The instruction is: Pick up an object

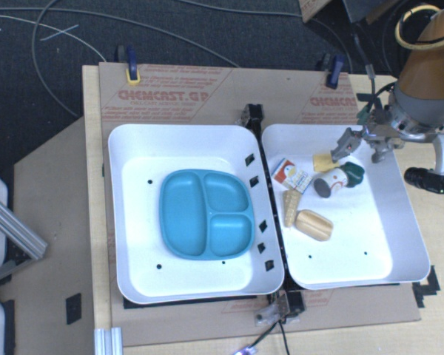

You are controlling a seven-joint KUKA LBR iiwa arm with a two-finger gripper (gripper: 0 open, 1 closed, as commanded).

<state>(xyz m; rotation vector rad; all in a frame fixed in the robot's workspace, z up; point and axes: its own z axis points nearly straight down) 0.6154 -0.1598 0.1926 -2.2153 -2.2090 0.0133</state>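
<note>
From the fixed camera above the bench, we see the gripper (361,143) hanging over the upper part of the right bin (399,228), its two grey fingers spread apart with nothing between them. Just below and to its left lie the candidates: a yellow block (323,162), a dark green cup-like piece (352,173) touching a grey cylinder (323,187), a red-and-white packet (287,173), a waffle cone (291,207) and a tan bread-like roll (314,224). The left bin (126,198) holds a blue divided tray (206,213), well apart from the arm.

We judge the main risk to be crowding. The yellow block, green piece and grey cylinder sit so close together that a descending finger could land on top of one rather than beside it, or shove a neighbour aside and close on air. The grey cylinder looks liable to roll away from a glancing touch. The gripper also hangs close to the bin's far wall, so a finger could catch the rim.
</note>
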